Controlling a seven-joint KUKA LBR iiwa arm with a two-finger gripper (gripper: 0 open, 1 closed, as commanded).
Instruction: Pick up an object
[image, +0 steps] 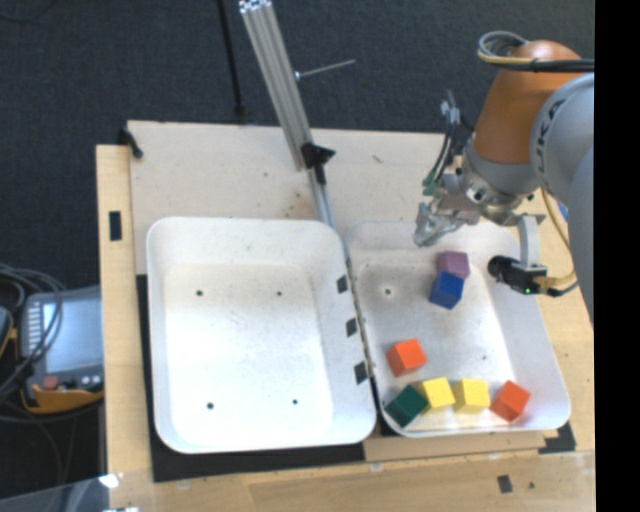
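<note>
Pincer: the grey two-finger pincer (432, 232) hangs over the far rim of the right shallow white plastic bin (520, 330); whether its tips are spread or pressed together I cannot tell, and nothing shows between them.
Nearest candidates: a small purple cube (453, 264) touching a small blue cube (447, 290) on its near side, both just beside the pincer, toward the front.
Likely reason for that pose: the arm reaches in from the right and sits high at the bin's back edge, probably staged above this pair before a descent.
Other pieces: an orange cube (406, 356) alone mid-bin; along the near wall a row of green cube (407, 404), two yellow cubes (438, 392) and (473, 394), and an orange-red cube (511, 400).
Orientation: all are cubes, so no long axis; the blue one sits turned, a corner toward the front.
Left white bin (170, 330): on the same wooden surface (200, 170), beside the right one.
Judgement: nothing lifted yet.
</note>
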